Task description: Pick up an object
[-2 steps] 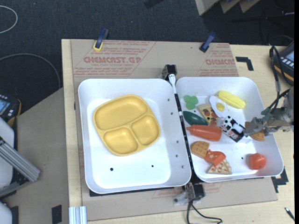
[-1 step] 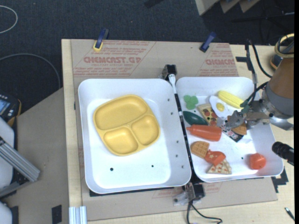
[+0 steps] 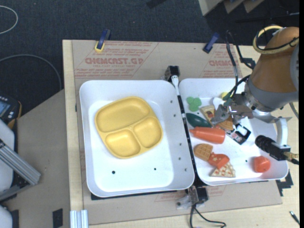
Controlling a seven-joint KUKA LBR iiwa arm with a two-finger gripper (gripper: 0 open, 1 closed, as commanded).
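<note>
The arm (image 3: 273, 75) hangs low over the right bin (image 3: 266, 172), its gripper (image 3: 224, 114) above the crowded toys beside the carrot (image 3: 208, 134), presumably lining up a grab.

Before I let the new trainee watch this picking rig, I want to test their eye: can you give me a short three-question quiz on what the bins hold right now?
1. True or false: the yellow divided tray lies in the right bin.
2. Which lies nearest the front rim of the right bin?
A. the green toy
B. the pizza slice
C. the orange carrot
3. Fill in: the small red tomato lies to the ____ of the waffle piece in the camera view.

Key
1. False; it lies in the left bin.
2. B
3. right
</note>
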